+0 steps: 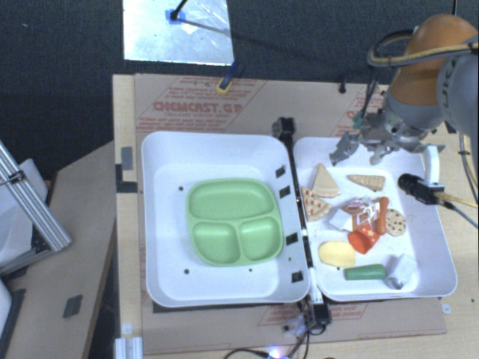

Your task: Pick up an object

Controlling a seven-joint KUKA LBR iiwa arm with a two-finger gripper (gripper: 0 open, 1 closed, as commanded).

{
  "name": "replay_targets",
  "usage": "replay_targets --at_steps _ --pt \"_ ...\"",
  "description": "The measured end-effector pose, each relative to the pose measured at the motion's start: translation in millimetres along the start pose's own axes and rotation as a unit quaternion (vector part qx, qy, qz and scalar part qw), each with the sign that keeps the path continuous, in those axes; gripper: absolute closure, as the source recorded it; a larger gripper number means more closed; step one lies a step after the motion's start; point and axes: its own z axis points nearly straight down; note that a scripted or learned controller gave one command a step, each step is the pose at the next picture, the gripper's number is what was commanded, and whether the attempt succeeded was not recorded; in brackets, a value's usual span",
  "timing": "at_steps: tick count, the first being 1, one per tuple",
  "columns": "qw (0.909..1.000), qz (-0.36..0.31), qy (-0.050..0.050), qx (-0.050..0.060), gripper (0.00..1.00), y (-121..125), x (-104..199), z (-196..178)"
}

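Currently your gripper (365,146) hangs spread and empty above the far edge of the right bin (441,264), nothing grasped. Approach step, I judge. Toy food lies below; the nearest triangular wedge (325,180) calls for lowering before closing.

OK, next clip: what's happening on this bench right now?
A grey and orange arm reaches in from the right, and its gripper hangs open over the back of the right bin, holding nothing. Below it lie toy foods, untouched: bread wedges, a sausage, a cookie, a yellow piece and a green piece. The left bin holds a green divided tray.
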Motion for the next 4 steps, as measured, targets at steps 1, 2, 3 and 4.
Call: replay_targets --at_steps 1,2,3,4 --pt "1.0 -0.001 -0.001 -0.007 0.0 3 0 -8" --pt "1.0 0.0 0.0 -0.005 0.0 5 0 33" --pt "1.0 0.0 -0.001 -0.005 0.0 6 -9 90" --pt "1.0 0.0 0.001 -0.009 0.0 10 -7 104"
